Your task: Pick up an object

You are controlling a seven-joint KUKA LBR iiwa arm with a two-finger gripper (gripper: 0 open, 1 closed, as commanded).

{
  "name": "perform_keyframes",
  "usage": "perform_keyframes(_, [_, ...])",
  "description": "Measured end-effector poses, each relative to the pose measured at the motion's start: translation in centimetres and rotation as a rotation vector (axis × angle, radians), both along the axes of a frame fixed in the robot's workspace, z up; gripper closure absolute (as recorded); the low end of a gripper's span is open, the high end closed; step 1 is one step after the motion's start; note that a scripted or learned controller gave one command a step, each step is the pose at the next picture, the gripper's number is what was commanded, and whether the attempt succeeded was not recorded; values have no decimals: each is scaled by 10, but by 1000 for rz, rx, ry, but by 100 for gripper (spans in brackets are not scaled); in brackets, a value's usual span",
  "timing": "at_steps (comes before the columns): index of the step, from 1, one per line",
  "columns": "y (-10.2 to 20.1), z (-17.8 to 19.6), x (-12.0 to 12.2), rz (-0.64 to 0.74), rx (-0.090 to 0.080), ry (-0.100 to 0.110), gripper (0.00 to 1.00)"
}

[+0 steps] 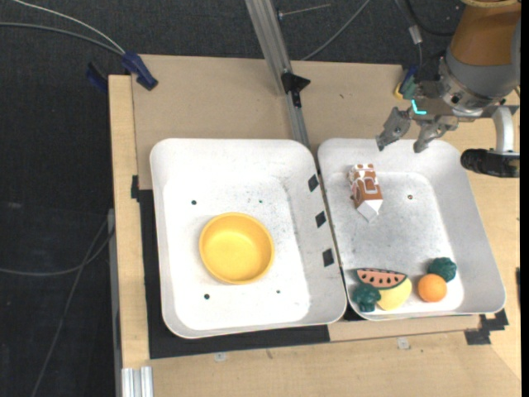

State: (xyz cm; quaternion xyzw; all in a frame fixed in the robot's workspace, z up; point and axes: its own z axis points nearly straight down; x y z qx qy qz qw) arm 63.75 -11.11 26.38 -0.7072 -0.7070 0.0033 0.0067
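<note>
- End effector is hovering over the far edge of the right bin, fingers spread and gripping nothing.
- Small carton is lying just below and slightly left of it, apart from the fingers.
- Watermelon slice, banana, orange and green piece are sitting well below it.
- Yellow bowl is resting far to its lower left, in the left bin.

A small brown-and-white carton lies tilted in the right bin, toward its far left.
</note>
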Motion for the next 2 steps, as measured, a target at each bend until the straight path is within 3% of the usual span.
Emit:
perform_keyframes(1, [0,4,1,1,0,-7,0])
perform_keyframes(2, [3,-39,-3,0,-1,0,0])
